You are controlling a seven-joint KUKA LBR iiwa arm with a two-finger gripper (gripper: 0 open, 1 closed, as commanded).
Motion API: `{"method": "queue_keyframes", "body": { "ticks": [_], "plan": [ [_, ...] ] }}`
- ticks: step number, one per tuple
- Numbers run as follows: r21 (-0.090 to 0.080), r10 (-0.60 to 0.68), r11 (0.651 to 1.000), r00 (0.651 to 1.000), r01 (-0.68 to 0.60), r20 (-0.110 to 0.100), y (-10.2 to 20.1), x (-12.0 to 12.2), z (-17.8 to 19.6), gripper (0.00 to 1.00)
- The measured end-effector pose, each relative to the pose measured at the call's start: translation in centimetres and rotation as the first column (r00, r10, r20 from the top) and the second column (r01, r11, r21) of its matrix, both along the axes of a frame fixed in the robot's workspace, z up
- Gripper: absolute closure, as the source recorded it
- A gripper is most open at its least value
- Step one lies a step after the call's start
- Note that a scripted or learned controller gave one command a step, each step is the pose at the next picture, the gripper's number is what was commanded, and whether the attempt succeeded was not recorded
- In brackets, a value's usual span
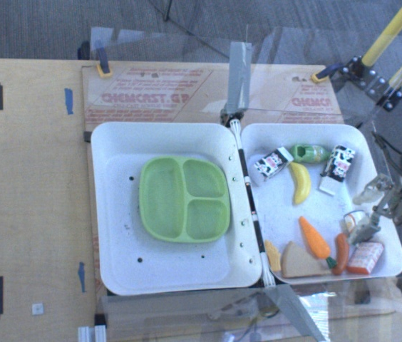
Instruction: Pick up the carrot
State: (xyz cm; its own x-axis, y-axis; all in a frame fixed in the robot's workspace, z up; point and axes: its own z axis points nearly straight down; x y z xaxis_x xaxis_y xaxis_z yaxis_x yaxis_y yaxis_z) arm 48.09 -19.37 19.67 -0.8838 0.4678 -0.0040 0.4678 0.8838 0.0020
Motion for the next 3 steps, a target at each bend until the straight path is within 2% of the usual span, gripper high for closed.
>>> {"method": "queue_keyframes", "body": {
  "ticks": [1,2,3],
  "plan": [
    [-0.001,-0.06,0.998,0.998,0.06,0.008,4.6,0.5,-10.8,0.0],
    [-0.003,-0.063,0.998,0.998,0.063,0.023,4.6,0.9,-9.6,1.0],
    [0.001,0.034,0.999,0.999,-0.034,-0.001,13.0,0.0,-0.3,1.0]
  ]
}}
